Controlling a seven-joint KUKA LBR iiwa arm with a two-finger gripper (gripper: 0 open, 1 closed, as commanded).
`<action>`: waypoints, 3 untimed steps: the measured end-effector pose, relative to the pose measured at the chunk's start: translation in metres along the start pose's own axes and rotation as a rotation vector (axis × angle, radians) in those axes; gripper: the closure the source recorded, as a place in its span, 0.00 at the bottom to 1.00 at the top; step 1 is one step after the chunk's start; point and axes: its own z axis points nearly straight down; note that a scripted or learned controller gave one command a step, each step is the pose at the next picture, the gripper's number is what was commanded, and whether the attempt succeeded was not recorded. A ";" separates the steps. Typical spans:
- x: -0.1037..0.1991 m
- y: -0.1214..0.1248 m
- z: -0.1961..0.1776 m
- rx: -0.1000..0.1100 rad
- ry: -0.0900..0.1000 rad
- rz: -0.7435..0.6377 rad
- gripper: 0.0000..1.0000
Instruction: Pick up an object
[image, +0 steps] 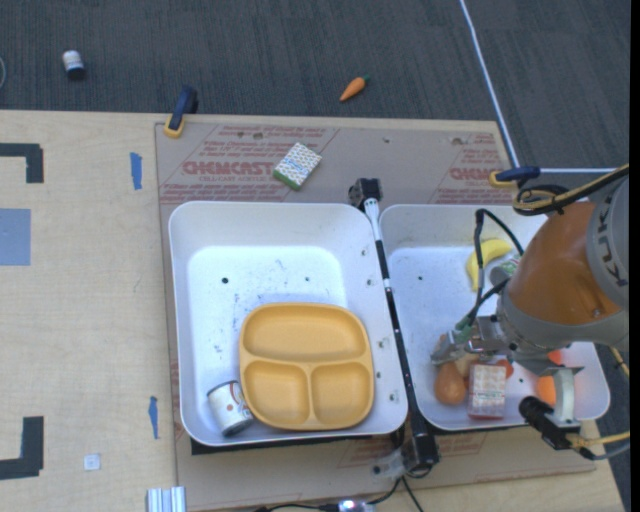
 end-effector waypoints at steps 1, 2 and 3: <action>0.001 -0.002 0.010 0.007 0.003 -0.001 1.00; 0.001 0.009 0.010 0.004 0.001 -0.001 1.00; 0.077 -0.002 -0.088 0.008 0.003 -0.003 1.00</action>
